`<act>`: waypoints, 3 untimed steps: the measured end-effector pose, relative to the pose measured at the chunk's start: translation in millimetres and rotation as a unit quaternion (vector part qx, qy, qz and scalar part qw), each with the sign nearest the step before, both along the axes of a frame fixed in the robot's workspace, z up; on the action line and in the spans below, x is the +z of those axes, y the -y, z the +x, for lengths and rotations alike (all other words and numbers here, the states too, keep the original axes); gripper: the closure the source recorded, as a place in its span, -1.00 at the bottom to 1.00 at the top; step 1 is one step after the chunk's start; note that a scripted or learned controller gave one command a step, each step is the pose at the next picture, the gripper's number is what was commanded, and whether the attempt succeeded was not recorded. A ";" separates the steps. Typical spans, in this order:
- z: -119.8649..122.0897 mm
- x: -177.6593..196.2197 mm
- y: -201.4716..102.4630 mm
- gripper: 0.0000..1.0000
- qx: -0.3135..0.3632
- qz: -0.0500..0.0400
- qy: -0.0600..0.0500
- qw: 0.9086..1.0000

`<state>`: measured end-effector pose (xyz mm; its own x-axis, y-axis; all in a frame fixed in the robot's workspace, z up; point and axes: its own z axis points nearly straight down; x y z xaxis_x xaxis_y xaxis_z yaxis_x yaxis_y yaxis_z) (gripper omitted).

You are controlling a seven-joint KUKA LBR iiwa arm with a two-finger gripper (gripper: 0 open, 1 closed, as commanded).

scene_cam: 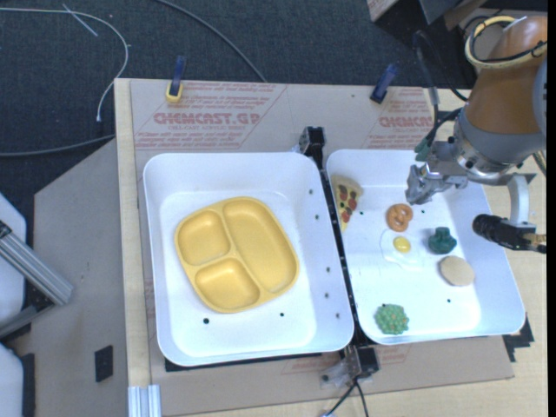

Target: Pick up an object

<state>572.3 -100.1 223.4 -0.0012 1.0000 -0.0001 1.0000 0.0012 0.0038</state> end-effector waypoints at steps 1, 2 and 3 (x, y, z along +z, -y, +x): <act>10.9 -9.3 -49.4 1.00 0.002 0.001 -0.002 1.000; 16.4 -5.2 -110.2 1.00 0.002 0.001 -0.001 1.000; 24.9 2.8 -169.4 1.00 0.003 0.001 -0.001 1.000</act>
